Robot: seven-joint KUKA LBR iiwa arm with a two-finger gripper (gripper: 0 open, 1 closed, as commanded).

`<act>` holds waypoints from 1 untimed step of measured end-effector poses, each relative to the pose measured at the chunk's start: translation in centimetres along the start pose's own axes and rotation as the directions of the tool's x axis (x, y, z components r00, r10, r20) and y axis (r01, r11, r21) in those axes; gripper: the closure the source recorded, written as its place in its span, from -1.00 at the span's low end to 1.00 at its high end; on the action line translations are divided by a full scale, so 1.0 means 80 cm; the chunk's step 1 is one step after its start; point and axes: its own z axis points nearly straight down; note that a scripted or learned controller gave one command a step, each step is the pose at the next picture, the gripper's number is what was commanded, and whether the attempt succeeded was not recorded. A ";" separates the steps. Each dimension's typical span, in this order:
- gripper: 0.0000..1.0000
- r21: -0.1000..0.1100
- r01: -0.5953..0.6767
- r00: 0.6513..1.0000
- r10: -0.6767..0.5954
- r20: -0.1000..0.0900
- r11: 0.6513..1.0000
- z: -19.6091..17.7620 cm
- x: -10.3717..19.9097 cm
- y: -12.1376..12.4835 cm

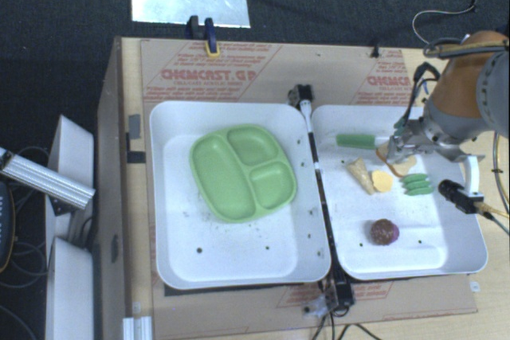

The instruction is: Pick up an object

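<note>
The right bin (462, 251) holds several small food items. A green stick (356, 141) lies near its back left. A pale yellow wedge (361, 173) and a small yellow chunk (383, 182) sit mid-bin. A green pea pod (417, 185) lies to their right, and a brown round ball (384, 232) rests toward the front. My gripper (398, 147) reaches in from the right and is low over a tan slice (401, 166), which it partly hides. I cannot make out whether it touches the slice.
The left bin (183, 251) carries a light green divided plate (242, 172). A black divider bar (317, 171) runs between the bins. A black fitting (458, 196) on the arm hangs over the right bin's right rim.
</note>
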 end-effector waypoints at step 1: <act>-1.00 0.000 0.000 1.000 0.000 0.000 1.000 0.000 0.000 0.000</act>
